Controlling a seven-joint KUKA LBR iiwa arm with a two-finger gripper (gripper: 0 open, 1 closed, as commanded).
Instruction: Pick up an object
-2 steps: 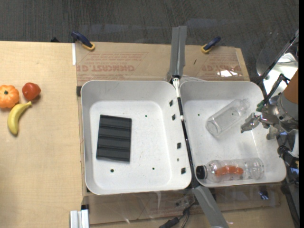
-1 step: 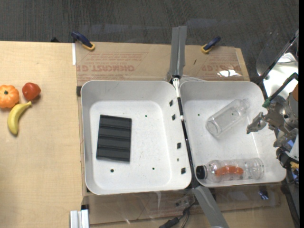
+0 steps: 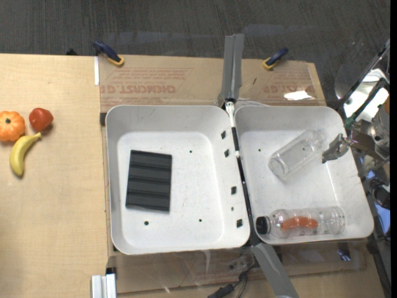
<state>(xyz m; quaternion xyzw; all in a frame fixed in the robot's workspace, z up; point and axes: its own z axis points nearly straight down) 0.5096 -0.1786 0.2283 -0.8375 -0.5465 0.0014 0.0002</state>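
The right bin [image 3: 347, 194] holds a clear plastic jar [image 3: 296, 153] lying on its side near the bin's middle. A clear bottle [image 3: 302, 222] with a black cap and something orange inside lies along the bin's front wall. In the left bin [image 3: 118, 185] a black ridged rectangular block [image 3: 149, 180] lies flat at the left. My gripper [image 3: 335, 148] reaches in from the right over the right bin's right side. Its tip is just beside the jar's far end, and nothing is visibly held in it.
On the wooden table at the left lie an orange fruit [image 3: 10, 126], a red fruit [image 3: 40, 118] and a banana [image 3: 22, 154]. Cardboard [image 3: 161, 82] lies under the bins, held by two clamps [image 3: 108, 53] at the back. A grey bar [image 3: 232, 73] runs between the bins.
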